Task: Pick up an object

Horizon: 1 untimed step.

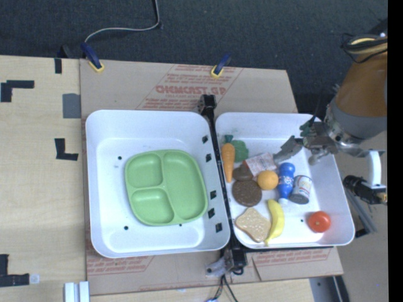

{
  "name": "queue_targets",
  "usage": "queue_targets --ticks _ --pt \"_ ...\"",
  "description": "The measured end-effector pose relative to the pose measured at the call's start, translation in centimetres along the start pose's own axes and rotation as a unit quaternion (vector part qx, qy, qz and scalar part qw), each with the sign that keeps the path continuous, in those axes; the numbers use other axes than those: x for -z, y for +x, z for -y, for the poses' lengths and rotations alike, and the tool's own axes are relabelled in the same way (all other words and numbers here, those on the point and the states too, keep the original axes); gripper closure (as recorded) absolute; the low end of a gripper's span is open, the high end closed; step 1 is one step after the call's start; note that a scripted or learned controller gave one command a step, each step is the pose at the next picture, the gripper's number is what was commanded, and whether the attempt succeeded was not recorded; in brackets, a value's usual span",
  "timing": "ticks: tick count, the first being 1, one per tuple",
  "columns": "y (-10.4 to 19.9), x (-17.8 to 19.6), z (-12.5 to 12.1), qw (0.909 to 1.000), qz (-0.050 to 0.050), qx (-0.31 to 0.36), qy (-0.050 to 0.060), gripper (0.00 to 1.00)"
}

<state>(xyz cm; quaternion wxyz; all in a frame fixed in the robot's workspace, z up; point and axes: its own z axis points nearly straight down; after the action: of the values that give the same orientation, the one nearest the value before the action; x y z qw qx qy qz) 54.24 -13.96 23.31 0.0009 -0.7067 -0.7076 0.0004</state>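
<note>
While the hand point(301, 145) hovers with fingers spread near the right bin's point(327, 172) far edge, it grips nothing. A blue bottle point(286, 175) and orange point(267, 180) lie just below.

Light wooden bench point(38, 187) with black tape marks point(63, 148) toward nine o'clock. Brown cardboard sheet point(182, 90) flat on top, red print toward twelve o'clock, pinned at that edge by two blue-and-yellow clamps point(93, 60). On the cardboard, two shallow white bins side by side, touching: left bin point(101, 168), right bin point(334, 187).
</note>
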Motion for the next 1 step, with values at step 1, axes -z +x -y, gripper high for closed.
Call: queue_targets --ticks 1 --pt "-1.96 -14.66 -0.75 1.0 0.001 0.0 -0.002 0.0"
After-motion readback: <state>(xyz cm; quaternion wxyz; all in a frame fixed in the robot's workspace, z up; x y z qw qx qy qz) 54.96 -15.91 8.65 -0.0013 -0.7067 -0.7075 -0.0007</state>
